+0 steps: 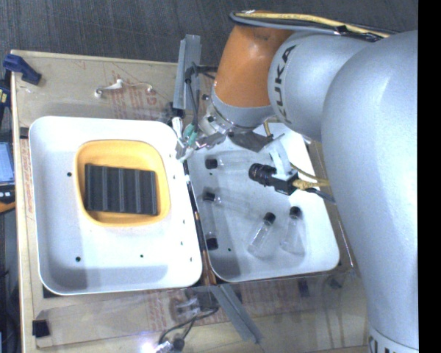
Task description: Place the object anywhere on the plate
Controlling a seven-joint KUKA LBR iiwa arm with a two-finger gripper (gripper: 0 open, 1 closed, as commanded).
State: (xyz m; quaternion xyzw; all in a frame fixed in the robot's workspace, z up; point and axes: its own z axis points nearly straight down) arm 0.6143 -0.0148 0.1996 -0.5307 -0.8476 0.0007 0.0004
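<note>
A yellow square plate [122, 150] lies in the left white bin [59, 263]. A dark grey ridged block [121, 190] rests flat on the plate's middle. My gripper [187, 140] hangs below the orange wrist band, over the divide between the two bins near their far edge, to the right of the plate and apart from the block. A small green part shows at its tip. The arm's bulk hides the right side of the right bin.
The right white bin [235, 269] holds several clear vials with black caps, two of them [263, 232] lying near its front. A black connector with a cable [268, 175] hangs off the arm above this bin. Blue clamps [18, 68] sit at the bench's far left.
</note>
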